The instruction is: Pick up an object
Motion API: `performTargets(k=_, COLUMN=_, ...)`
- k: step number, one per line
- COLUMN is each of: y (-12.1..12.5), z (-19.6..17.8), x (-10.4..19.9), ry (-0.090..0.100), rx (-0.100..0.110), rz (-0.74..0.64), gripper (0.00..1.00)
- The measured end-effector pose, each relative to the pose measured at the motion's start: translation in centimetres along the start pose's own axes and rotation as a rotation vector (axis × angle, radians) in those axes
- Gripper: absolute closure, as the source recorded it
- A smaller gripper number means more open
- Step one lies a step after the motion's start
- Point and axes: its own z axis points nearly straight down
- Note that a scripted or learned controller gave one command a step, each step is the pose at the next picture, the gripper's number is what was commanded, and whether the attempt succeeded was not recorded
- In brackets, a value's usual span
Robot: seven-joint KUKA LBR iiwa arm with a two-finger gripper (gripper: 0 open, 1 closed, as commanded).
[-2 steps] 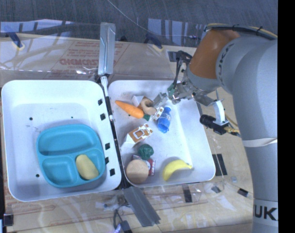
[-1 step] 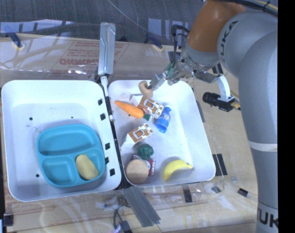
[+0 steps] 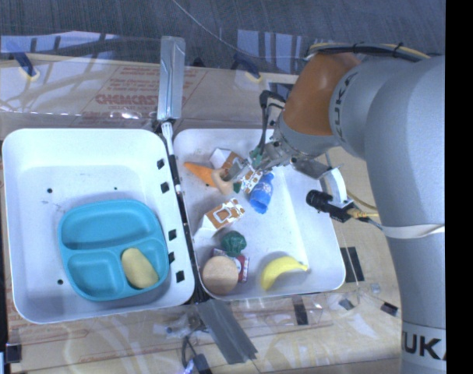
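the claw [image 3: 255, 166] is seen low in the right bin [image 3: 318, 244], touching the blue bottle [image 3: 261, 193] and small cartons [image 3: 234, 168]; its grip state cannot be told

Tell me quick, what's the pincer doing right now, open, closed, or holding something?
Pincer: cannot be told; it is down among the clutter in the right bin, beside the blue bottle.
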Motion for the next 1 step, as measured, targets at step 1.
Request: performTargets(k=1, y=3.9, z=2.71, x=3.97, ry=0.012, rx=0.016, rz=-0.156, gripper=0.0)
